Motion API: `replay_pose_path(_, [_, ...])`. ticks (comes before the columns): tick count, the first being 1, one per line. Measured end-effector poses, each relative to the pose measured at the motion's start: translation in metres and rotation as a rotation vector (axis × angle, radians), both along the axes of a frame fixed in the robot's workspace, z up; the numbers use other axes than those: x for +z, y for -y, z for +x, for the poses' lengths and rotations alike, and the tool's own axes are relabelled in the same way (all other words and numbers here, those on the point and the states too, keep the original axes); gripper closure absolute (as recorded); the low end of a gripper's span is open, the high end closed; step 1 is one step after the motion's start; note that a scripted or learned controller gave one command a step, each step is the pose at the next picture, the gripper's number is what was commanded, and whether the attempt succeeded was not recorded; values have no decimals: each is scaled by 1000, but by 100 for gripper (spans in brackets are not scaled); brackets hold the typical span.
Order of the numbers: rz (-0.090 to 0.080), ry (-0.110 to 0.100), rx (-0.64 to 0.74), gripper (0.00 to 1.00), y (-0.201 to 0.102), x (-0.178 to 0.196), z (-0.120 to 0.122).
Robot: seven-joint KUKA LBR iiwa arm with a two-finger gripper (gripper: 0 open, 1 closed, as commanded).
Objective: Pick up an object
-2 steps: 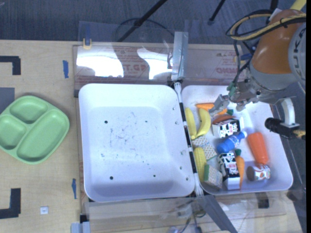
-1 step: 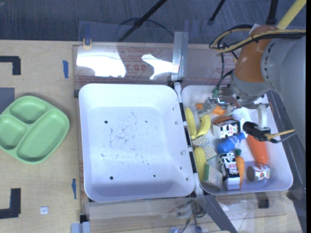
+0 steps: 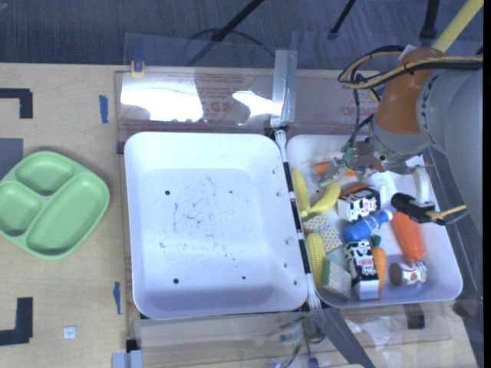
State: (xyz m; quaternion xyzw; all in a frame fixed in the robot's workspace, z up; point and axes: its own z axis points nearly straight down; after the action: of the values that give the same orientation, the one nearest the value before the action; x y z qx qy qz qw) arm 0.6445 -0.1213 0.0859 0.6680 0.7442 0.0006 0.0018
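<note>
Gripper (image 3: 354, 159): reaching down into the far end of the right bin (image 3: 453, 261), hanging over the objects there; how it is set cannot be told, and nothing is visibly being gripped.
Arm (image 3: 430, 106): coming in from the right, its orange band sitting just above the wrist.
Nearest objects: a small orange piece (image 3: 323, 166) is lying just left of the gripper, with a yellow banana (image 3: 328, 198) below it.
Pile: a black-and-white cow figure (image 3: 360, 205), a blue bottle (image 3: 364, 227), an orange carrot (image 3: 410, 238) and a corn cob (image 3: 314, 254) are crowding together in the right bin.
Left bin (image 3: 153, 159): sitting beside the right one, touching it.
Green divided plate (image 3: 52, 203): lying on the bench, well apart to the left.
</note>
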Motion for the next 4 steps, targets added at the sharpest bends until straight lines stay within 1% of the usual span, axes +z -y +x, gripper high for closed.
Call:
replay_pose_path(1, [-1, 6, 4, 100, -2, 12, 2])
replay_pose_path(2, [-1, 2, 233, 100, -54, 100, 23])
replay_pose_path(3, [-1, 2, 233, 0, -54, 100, 23])
replay_pose_path(4, [-9, 20, 349, 0, -21, 18, -40])
